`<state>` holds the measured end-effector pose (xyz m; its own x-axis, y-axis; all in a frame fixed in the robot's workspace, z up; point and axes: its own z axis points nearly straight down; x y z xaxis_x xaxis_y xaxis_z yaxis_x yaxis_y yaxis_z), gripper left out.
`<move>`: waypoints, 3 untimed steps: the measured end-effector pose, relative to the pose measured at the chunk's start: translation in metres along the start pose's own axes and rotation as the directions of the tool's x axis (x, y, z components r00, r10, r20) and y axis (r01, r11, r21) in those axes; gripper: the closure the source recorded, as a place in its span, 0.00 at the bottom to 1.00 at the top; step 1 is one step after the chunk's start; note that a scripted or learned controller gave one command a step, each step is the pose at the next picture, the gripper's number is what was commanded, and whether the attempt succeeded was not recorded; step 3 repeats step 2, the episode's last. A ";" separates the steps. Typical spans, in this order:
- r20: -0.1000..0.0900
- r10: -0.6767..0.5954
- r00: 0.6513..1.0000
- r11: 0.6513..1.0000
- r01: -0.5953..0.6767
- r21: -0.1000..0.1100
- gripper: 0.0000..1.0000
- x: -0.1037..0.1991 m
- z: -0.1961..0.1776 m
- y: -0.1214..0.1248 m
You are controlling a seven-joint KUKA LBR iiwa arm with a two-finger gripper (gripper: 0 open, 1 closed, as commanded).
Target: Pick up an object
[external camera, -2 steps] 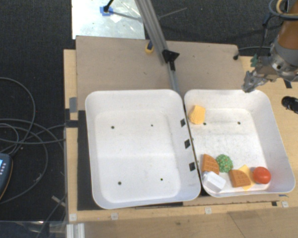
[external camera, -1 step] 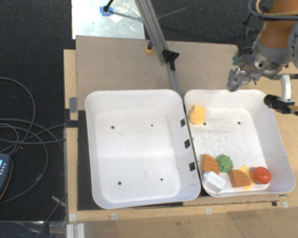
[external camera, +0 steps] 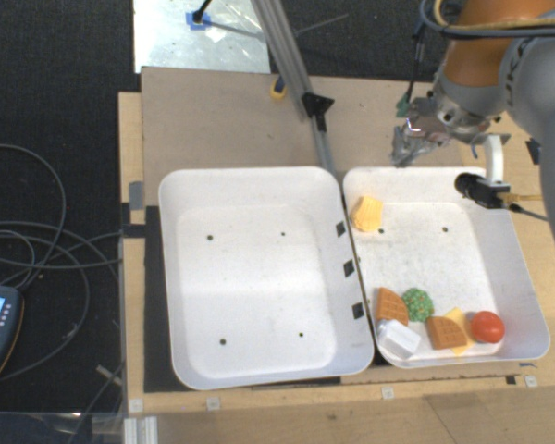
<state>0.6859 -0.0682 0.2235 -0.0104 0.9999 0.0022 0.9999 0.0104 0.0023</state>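
My claw [external camera: 408,146]: above right bin's [external camera: 513,248] far rim, grip state indiscernible. Bin contents: yellow block [external camera: 367,214], tomato [external camera: 487,326], broccoli [external camera: 417,303].

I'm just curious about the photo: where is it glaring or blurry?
Camera view: glare washes out the left bin floor and the shiny floor patch at the top; the gripper looks soft; the red tomato stays fairly crisp.

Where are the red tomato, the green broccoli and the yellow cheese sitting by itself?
red tomato [external camera: 487,326]: camera view, its round middle.
green broccoli [external camera: 417,302]: camera view, its bumpy top.
yellow cheese [external camera: 367,215]: camera view, its top face.
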 end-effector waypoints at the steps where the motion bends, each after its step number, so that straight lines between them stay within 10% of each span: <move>1: 0.000 0.000 1.000 1.000 0.000 0.002 1.00 0.055 0.008 -0.006; 3: -0.001 -0.001 1.000 1.000 0.001 -0.001 1.00 0.115 -0.006 -0.009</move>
